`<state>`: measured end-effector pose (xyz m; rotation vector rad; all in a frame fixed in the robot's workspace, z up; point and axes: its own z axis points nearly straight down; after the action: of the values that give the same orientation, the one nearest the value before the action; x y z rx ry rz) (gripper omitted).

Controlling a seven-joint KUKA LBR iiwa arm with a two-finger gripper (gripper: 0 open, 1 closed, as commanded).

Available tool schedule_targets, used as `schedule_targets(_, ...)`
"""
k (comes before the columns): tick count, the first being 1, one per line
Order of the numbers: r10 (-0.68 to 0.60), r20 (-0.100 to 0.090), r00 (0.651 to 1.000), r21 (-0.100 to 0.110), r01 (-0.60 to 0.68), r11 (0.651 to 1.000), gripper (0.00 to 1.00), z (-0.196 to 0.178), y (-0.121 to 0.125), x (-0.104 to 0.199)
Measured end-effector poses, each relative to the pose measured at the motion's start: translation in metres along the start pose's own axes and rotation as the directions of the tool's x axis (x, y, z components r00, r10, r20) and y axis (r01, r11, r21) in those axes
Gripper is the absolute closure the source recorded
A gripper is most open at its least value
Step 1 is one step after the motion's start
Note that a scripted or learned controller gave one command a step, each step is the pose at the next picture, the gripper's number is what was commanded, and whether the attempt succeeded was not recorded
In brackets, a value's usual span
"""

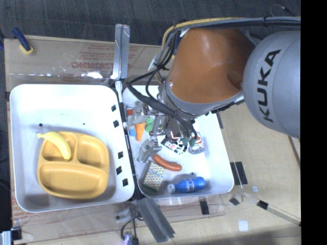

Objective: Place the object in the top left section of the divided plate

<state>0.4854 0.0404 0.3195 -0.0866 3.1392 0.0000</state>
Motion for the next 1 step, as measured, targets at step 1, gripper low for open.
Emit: schedule_targets(1, -0.246, 0.005, 0.969, 0.001, 0.246, 0.969, 0.0, -0.1245, 0.0098, -0.006)
